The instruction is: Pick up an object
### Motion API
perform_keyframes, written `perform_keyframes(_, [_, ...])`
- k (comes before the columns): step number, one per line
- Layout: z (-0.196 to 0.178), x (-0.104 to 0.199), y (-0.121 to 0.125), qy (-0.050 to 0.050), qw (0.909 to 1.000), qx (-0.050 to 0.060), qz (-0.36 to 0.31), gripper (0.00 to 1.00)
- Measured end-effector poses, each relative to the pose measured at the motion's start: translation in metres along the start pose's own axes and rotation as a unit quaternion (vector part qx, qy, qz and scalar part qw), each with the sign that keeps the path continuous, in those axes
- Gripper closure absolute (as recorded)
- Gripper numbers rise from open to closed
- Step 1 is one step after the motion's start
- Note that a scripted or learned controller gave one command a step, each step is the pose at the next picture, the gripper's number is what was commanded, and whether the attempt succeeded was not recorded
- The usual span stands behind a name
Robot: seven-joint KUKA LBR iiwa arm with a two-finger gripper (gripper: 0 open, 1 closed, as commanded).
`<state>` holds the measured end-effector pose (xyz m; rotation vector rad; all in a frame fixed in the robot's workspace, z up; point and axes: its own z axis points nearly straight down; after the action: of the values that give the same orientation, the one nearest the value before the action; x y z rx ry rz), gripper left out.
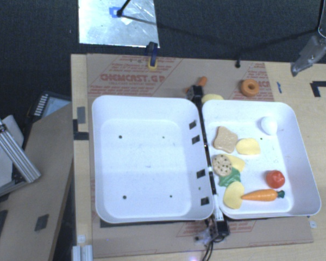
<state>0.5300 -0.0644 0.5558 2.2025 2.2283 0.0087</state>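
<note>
Right white plastic bin (293, 145) has the goods: orange toy carrot (259, 196) along its near edge, red tomato (275, 178) just behind, white egg (268, 125) toward the far corner. Grey gripper (309, 56) hovers beyond the far right corner; can't tell the fingers' state.

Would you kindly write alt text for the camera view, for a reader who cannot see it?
Two shallow white bins sit side by side on a bench; the right bin holds toy foods, including a carrot, a tomato, a bread slice and a white egg. A doughnut lies on the bench behind it.
</note>
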Motion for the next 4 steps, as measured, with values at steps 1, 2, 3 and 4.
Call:
perform_keyframes(1, [-0.012, 0.000, 0.001, -0.001, 1.0000, -0.002, -0.002, 1.00])
perform_keyframes(2, [-0.011, 0.000, 0.000, 0.000, 1.0000, -0.002, -0.002, 0.00])
perform_keyframes(3, [-0.023, -0.001, 0.001, -0.001, 1.0000, -0.004, -0.003, 1.00])
perform_keyframes(4, [-0.023, -0.001, 0.001, -0.001, 1.0000, -0.003, -0.004, 0.00])
